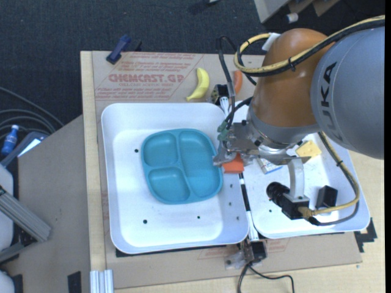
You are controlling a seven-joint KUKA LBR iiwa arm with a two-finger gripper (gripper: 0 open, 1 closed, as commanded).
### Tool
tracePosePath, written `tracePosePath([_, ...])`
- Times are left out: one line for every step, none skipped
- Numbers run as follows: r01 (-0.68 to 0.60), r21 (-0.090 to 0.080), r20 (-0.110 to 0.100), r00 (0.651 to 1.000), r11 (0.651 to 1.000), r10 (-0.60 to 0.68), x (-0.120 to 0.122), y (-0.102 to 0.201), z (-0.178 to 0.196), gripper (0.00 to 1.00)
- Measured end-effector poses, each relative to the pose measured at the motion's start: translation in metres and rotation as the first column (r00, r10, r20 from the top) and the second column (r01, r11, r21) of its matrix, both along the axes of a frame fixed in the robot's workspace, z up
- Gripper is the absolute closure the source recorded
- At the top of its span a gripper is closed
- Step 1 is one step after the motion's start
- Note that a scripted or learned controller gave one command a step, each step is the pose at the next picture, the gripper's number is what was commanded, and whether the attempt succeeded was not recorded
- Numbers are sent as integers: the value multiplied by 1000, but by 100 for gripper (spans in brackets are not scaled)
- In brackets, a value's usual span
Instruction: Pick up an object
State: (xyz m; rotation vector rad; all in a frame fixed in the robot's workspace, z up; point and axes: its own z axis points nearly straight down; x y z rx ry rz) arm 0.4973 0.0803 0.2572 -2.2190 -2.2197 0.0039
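- The gripper (pixel 227 159) sits at the bins' divide; its grip state is unclear (an orange object (pixel 232 167) lies beneath).
- The blue divided plate (pixel 181 165) looks stiff, light, slick; take its rim.

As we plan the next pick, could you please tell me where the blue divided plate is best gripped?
Grip the blue divided plate at its raised outer rim, on its right edge nearest the gripper, coming down from above. It lies flat in the left bin, so only the thin rim gives purchase.
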Motion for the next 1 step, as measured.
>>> tracePosePath([0, 0, 3, 1000, 1000, 0, 30, 45, -15, 100])
